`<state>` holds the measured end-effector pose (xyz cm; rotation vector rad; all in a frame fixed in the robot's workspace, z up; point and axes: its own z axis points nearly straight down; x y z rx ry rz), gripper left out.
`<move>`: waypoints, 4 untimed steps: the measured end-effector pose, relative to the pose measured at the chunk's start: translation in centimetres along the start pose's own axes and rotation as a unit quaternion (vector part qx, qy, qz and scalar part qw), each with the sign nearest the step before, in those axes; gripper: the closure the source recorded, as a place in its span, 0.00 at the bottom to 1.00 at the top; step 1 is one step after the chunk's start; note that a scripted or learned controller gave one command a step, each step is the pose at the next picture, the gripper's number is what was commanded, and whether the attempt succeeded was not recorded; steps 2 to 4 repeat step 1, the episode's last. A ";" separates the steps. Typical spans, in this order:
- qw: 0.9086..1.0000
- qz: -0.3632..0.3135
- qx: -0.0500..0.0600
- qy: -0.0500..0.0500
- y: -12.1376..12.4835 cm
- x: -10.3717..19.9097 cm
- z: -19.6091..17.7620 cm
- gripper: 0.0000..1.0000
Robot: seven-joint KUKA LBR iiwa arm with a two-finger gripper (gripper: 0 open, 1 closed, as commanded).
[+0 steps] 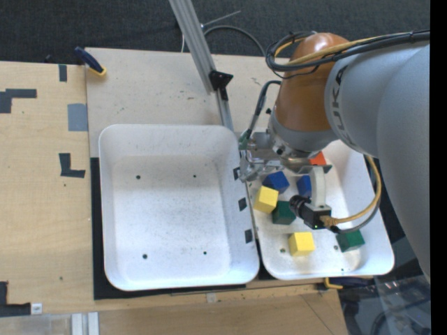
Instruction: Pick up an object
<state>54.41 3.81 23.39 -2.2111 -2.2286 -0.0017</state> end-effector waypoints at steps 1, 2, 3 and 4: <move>1.000 0.000 0.001 -0.001 1.4 5.5 1.2 1.00; 1.000 0.000 0.001 -0.001 1.4 5.5 1.2 1.00; 1.000 0.000 0.001 -0.001 1.4 5.5 1.2 1.00; 1.000 0.000 0.001 -0.001 1.4 5.5 1.2 1.00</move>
